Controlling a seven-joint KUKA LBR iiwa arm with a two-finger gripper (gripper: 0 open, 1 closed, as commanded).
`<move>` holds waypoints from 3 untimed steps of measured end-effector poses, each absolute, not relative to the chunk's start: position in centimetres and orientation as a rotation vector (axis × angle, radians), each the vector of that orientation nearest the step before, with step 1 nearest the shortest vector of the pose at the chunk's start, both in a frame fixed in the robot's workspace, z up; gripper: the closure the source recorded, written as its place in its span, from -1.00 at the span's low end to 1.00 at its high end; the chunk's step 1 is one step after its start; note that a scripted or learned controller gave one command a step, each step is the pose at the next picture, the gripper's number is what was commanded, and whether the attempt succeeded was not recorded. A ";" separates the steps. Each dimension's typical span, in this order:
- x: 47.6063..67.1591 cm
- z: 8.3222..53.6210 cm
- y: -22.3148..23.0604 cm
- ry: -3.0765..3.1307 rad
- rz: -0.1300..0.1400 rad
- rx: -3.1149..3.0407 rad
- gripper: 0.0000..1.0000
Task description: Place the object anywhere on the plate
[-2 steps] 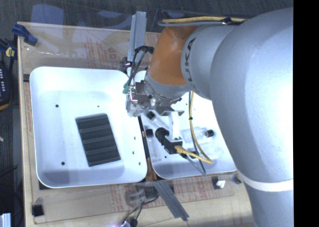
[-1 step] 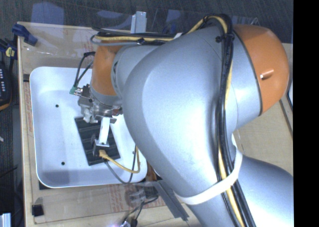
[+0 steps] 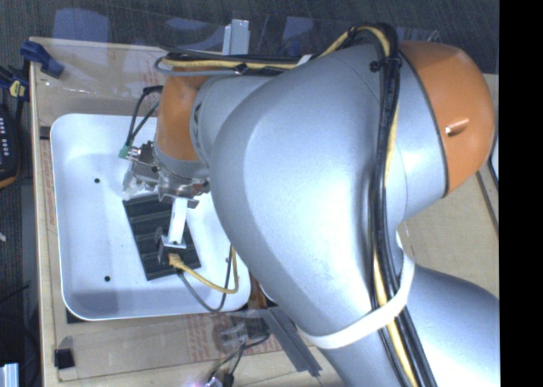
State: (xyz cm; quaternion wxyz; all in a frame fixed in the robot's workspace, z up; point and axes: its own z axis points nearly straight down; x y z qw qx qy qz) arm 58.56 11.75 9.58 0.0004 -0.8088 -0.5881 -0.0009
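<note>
- Inside the white bin [image 3: 85, 296], on its floor a little right of the middle, lies a dark ribbed slab [image 3: 144, 224]. Its long side slants from upper left to lower right.
- Any marking on the slab is too small to make out.
- Over the bin, just above the slab's upper end, hangs the hand [image 3: 159, 180]. Whether it is spread, pressed together or pinching the slab cannot be told from this angle.
- Across the bin's right side reaches the grey arm [image 3: 322, 207], coming from the right and bent down towards the bin floor. Its orange band [image 3: 176, 118] sits just above the wrist.
- Below the bin, the pale counter [image 3: 127, 347] carries reddish print, too blurred to read.
- Beyond the bin's upper left corner, a blue clamp [image 3: 38, 58] grips the counter's edge.
</note>
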 end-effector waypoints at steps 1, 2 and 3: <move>52.7 19.2 1.5 -1.926 0.004 -2.479 -1.00; 50.1 19.1 8.2 -1.370 0.006 -2.822 -1.00; 50.1 20.0 8.3 -1.378 0.009 -2.814 1.00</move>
